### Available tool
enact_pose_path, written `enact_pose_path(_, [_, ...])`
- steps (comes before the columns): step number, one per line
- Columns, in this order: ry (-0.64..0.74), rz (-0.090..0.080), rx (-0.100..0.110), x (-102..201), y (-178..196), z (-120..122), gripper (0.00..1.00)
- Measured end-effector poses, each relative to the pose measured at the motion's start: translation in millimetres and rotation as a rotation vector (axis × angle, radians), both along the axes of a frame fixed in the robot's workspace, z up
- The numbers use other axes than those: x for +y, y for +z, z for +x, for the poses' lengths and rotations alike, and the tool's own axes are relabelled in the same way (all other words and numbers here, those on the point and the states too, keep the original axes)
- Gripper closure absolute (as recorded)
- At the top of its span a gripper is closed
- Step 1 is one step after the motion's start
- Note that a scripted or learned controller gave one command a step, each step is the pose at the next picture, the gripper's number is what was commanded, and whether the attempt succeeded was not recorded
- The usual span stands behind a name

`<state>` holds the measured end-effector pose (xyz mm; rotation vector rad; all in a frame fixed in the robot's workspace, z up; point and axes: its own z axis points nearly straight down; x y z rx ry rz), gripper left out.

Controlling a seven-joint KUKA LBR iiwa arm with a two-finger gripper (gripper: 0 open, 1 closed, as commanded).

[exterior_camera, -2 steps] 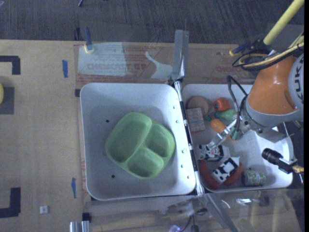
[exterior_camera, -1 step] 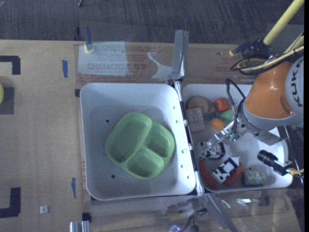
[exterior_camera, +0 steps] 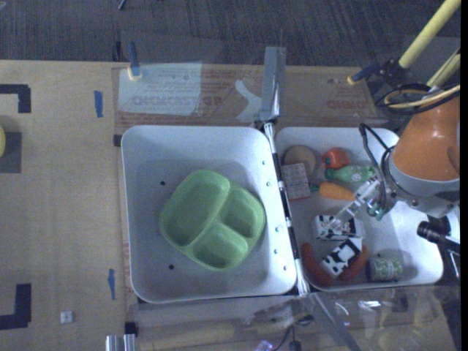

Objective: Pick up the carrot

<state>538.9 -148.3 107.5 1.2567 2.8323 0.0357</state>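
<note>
hovering over the right bin [exterior_camera: 431,265], the gripper [exterior_camera: 363,199] sits just right of the carrot [exterior_camera: 336,191]; whether it is open or closed i cannot tell. the carrot lies beside a green bottle [exterior_camera: 351,173]. a green tray [exterior_camera: 213,219] fills the left bin [exterior_camera: 139,196].

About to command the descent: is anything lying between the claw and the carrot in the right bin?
Nothing visible does. The claw hangs just right of the carrot, with bare bin floor between; the green bottle lies close behind.
</note>
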Motion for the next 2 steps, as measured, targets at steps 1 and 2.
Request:
enact_pose_path(1, [-0.089, -0.003, 0.042, -18, -21, 46, 0.0])
enact_pose_path(2, [-0.014, -0.003, 0.045, 39, -21, 54, 0.0])
